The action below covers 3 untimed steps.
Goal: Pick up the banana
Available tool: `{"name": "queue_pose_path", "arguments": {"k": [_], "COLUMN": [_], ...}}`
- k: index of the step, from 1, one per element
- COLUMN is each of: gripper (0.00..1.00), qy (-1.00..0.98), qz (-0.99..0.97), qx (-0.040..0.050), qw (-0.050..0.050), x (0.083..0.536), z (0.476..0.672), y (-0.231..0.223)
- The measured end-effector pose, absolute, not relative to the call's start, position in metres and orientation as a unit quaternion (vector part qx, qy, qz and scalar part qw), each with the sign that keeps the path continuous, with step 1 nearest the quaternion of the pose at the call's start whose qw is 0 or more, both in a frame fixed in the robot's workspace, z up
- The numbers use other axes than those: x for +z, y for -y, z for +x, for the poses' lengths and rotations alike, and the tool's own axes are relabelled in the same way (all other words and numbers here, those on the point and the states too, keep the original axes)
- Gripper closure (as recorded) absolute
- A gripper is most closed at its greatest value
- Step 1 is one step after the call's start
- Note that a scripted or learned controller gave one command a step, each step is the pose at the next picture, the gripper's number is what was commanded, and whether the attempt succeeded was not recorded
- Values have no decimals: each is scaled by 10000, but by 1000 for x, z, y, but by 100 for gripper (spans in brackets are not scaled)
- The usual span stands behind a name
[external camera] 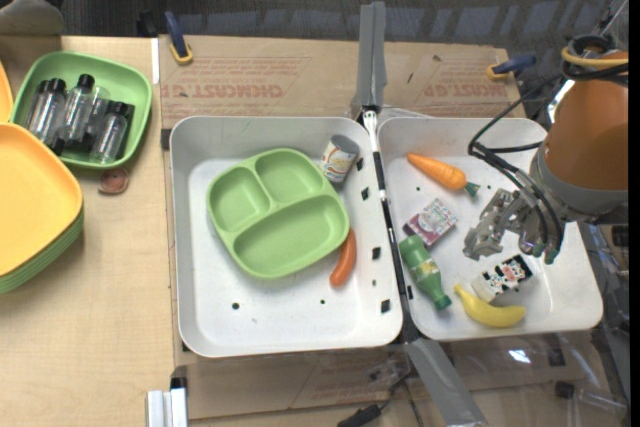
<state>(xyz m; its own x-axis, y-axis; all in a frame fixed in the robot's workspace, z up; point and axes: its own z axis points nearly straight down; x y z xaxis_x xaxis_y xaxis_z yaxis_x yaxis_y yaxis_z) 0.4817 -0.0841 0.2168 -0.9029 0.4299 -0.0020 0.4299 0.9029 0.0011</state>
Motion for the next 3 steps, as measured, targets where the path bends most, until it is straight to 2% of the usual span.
{"name": "queue_pose_path", "arguments": {"k": [1, 2, 3], "gripper": [100, 100, 100], "qy": [-9964, -9844, -9057], "qz": [852, 1761, 4238], "qx": [4, 6, -5], "qw": [-1, -6, 5], "x": [179, 91, 191], "z": [478, 477, 478], "y": [145, 101, -16]}}
